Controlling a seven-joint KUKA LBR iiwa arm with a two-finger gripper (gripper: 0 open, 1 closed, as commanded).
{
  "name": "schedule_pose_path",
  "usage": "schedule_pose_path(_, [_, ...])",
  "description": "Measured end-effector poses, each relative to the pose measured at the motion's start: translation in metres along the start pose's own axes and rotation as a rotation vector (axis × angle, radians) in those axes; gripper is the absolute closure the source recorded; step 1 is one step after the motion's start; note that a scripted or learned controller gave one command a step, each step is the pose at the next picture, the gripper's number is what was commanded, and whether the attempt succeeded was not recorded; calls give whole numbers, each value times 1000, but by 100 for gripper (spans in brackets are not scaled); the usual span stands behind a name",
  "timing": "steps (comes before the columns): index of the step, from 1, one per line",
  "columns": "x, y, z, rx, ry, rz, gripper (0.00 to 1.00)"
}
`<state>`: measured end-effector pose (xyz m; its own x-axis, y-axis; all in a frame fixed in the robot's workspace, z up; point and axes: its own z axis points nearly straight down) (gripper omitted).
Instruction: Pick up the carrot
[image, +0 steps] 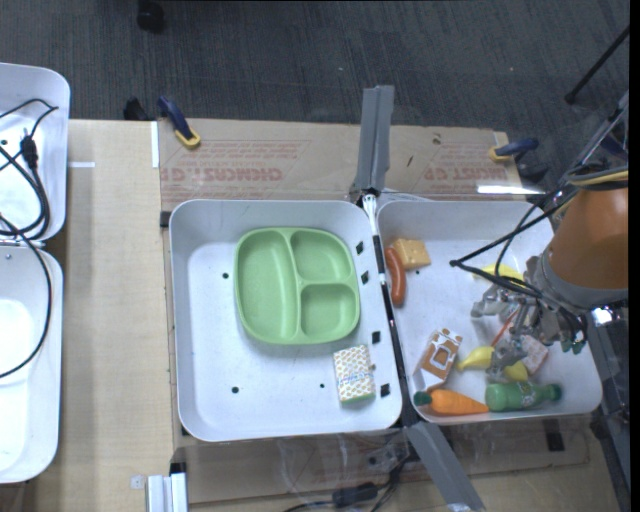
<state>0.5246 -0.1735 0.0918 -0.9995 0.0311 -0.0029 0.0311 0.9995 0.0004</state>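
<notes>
The carrot (455, 403) is orange with a small green stub at its left end. It lies flat along the near wall of the right bin (460, 300), pointing left to right. My gripper (514, 338) hangs low over the right part of that bin, up and to the right of the carrot and apart from it. Cables and metal parts clutter the gripper's tip. Nothing shows as held in it.
A green bottle (522, 396) lies just right of the carrot, a yellow banana (477, 357) above it, and a small brown-and-white box (440, 352) beside that. A sausage (397, 275) and yellow block (409, 252) sit farther back. The left bin holds a green plate (297, 285) and speckled block (354, 374).
</notes>
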Motion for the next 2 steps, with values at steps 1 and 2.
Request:
schedule_pose_path(1, [45,49,-3,1,-9,497,0])
schedule_pose_path(2, [-51,58,0,1,1,516,0])
